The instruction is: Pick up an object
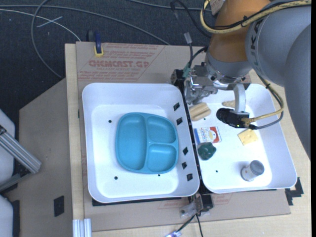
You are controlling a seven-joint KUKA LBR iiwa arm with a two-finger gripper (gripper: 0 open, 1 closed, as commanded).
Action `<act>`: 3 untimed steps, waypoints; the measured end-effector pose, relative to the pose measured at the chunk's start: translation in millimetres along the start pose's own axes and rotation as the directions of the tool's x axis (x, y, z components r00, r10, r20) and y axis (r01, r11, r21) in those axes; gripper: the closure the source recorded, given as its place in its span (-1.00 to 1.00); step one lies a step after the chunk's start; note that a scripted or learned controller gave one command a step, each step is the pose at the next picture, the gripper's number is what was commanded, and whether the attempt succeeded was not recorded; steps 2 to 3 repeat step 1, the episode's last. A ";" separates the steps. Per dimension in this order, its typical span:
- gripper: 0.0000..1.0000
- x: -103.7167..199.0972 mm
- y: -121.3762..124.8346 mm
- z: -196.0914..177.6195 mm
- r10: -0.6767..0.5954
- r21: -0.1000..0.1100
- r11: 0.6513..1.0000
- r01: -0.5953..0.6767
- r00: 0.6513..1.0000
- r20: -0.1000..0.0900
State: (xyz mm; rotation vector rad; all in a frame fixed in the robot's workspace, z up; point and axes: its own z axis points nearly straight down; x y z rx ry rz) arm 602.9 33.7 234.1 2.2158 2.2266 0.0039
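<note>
The hand hangs low at the inner wall of the right bin; open or closed cannot be told. The tan block lies just beside it, camera-side. Risk: the hand catches the wall or nudges the block aside.

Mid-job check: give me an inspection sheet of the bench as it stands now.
Surface: left white bin and right white bin on printed cardboard sheet.
Job's things: right bin holds tan wooden block, red-and-white card, dark green lump, yellow block, grey cylinder.
Clutter: blue divided plate in left bin.
Grippers: gripper by tan block; grip unclear.
Cables: pale cables on dark floor.
Surroundings: aluminium rail at left.
</note>
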 end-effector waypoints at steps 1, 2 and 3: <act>1.00 49.0 14.2 -6.0 0.000 0.000 1.000 0.000 1.000 -0.001; 1.00 49.0 14.2 -6.0 0.000 0.000 1.000 0.000 1.000 -0.001; 1.00 49.0 14.2 -6.0 0.000 0.000 1.000 0.000 1.000 -0.001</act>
